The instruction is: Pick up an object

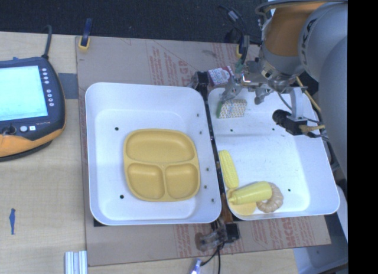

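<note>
Hovering over the right bin [307, 166], the gripper [245, 93] pinches a sponge [231, 109] between its fingers: grabbed, barely raised, the real lift remains.

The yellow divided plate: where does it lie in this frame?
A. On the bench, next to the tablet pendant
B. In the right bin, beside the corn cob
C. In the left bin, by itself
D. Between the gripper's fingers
C: the yellow divided plate lies flat in the left bin, while the corn cob is in the right bin.
</note>
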{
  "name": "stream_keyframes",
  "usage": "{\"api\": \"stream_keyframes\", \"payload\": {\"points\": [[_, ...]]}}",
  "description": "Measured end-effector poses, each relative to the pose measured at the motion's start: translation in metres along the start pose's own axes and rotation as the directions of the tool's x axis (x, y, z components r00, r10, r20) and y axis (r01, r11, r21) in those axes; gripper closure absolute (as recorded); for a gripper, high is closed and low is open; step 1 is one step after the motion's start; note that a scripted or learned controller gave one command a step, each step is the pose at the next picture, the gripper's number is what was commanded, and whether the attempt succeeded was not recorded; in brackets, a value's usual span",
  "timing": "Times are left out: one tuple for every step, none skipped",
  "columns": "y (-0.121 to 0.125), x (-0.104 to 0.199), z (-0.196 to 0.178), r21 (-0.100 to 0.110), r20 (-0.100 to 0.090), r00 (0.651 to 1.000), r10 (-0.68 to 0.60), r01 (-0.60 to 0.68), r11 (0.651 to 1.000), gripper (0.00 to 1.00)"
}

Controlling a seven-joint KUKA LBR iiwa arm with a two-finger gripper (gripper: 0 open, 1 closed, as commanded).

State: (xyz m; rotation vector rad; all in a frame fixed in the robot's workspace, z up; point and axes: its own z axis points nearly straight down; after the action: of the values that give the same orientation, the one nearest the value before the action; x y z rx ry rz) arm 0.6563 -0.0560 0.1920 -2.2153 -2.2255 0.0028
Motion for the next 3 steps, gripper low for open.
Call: {"api": "stream_keyframes", "payload": {"points": [[0.000,0.017,0.000,0.002,-0.001,1.000,0.000,0.000,1.000,0.00],[-0.015,-0.081,0.054,0.002,0.000,1.000,0.004,-0.004,1.000,0.00],[0.000,-0.040,0.101,0.003,-0.001,1.000,-0.001,0.001,1.000,0.00]]}}
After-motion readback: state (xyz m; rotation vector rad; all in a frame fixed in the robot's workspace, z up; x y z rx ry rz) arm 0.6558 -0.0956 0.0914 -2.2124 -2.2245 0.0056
